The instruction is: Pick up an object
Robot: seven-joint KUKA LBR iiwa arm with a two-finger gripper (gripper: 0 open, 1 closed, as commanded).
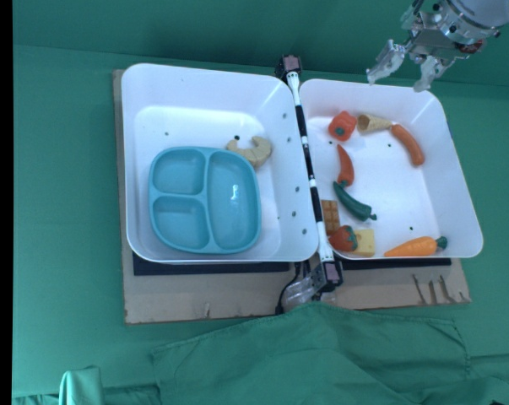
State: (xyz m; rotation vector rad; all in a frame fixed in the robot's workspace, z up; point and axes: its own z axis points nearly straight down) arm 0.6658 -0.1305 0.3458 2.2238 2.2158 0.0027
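My gripper point(403, 70) hangs above the far edge of the right bin point(457, 184), open, with nothing between its fingers. Below it in that bin lie several toy foods: a red pepper point(342, 125), an ice-cream cone point(373, 123), an orange sausage point(408, 143), a red chilli point(345, 166), a dark green cucumber point(353, 202), a waffle piece point(330, 213), a strawberry point(344, 239) beside a yellow cheese block point(365, 243), and a carrot point(416, 246) at the near right.
The left bin point(153, 91) holds a light blue divided plate point(205, 199) and a tan pastry piece point(251, 148) at its far side. A black-and-white bar point(309, 167) runs between the bins. Green cloth point(322, 357) bunches up at the front.
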